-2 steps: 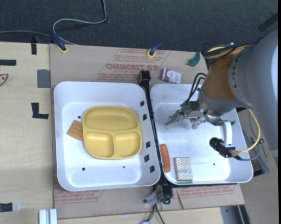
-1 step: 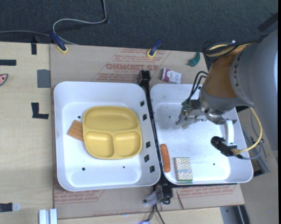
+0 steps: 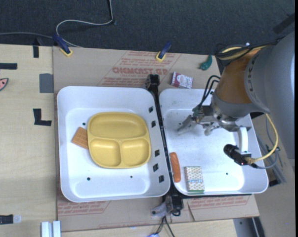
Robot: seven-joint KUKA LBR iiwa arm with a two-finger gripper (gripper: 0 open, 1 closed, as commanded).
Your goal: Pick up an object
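- While the arm (image 3: pixel 247 78) reaches in from the right, its gripper (image 3: pixel 191 123) sits over the upper-left part of the right bin (image 3: pixel 215 181).
- One metal finger points left toward the divider between the bins; whether the fingers (image 3: pixel 184 126) are open or closed cannot be told, and no object is seen between them.
- Right bin contents: an orange carrot-shaped object (image 3: pixel 175 166) lies lengthwise against the left wall, near the front. A small green-and-white box (image 3: pixel 194 178) lies just beside it, to its right, at the front wall. Both are well apart from the gripper.
- Left bin (image 3: pixel 72 177) contents: a yellow divided plate (image 3: pixel 120 138) with three compartments occupies the centre. A tan, cracker-like piece (image 3: pixel 80 138) shows at the plate's left edge, partly under it.
- Both bins rest on a cardboard sheet (image 3: pixel 124 68) on the bench (image 3: pixel 20 157).
- Behind the right bin, a small red-and-white packet (image 3: pixel 181 80) lies on the cardboard, outside the bins.
- Two yellow-and-blue clamps (image 3: pixel 163 52) hold the cardboard's far edge.
- A black cable with a yellow loop (image 3: pixel 270 149) hangs from the wrist over the right bin's right side.
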